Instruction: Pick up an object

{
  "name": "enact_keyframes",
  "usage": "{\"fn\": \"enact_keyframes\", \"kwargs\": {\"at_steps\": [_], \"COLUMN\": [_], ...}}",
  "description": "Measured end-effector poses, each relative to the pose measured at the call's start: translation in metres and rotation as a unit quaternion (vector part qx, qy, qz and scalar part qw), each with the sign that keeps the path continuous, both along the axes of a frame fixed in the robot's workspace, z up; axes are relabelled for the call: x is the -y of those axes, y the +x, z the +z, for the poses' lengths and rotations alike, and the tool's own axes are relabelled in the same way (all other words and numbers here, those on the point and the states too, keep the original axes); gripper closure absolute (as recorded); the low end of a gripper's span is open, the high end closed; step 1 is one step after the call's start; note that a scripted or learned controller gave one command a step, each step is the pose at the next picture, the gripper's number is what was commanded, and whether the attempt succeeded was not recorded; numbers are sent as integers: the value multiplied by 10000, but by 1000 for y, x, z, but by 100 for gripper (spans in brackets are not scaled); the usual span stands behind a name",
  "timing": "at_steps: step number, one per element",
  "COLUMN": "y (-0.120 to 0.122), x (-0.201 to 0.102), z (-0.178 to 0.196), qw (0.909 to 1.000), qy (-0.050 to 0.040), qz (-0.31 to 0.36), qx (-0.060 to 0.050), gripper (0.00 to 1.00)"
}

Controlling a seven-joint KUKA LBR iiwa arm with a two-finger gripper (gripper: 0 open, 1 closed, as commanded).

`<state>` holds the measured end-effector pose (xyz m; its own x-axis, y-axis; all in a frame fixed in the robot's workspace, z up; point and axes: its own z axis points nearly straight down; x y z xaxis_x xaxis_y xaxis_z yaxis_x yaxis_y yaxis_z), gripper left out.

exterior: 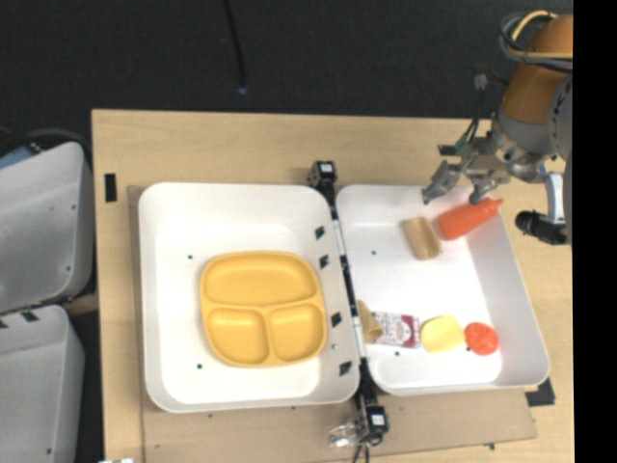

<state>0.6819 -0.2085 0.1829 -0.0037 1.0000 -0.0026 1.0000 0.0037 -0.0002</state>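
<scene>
My gripper (pixel 453 191) hovers over the far edge of the right bin (pixel 501 287), its two fingers spread open with nothing between them. An orange carrot-shaped object (pixel 469 218) lies just in front of the right finger, close to it or touching. A tan bread-like piece (pixel 421 237) lies to the carrot's left. Along the bin's near side sit a red-and-white packet (pixel 390 330), a yellow lemon-like object (pixel 442 333) and a small red-orange ball (pixel 481 338).
The left bin (pixel 164 258) holds a yellow divided plate (pixel 262 308). A divider with black clips (pixel 337 258) separates the bins. The arm's grey and orange wrist (pixel 530 95) rises at the right. Grey cases (pixel 39 230) stand left of the bench.
</scene>
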Motion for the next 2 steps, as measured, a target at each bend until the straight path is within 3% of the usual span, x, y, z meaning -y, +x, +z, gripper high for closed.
{"fn": "enact_keyframes", "kwargs": {"at_steps": [1,2], "y": [-5,-5], "x": [2,3], "z": [-62,-82], "qw": [10000,10000], "qy": [5,-1], "qz": [-15,1], "qx": [-16,2], "gripper": [0,0]}}
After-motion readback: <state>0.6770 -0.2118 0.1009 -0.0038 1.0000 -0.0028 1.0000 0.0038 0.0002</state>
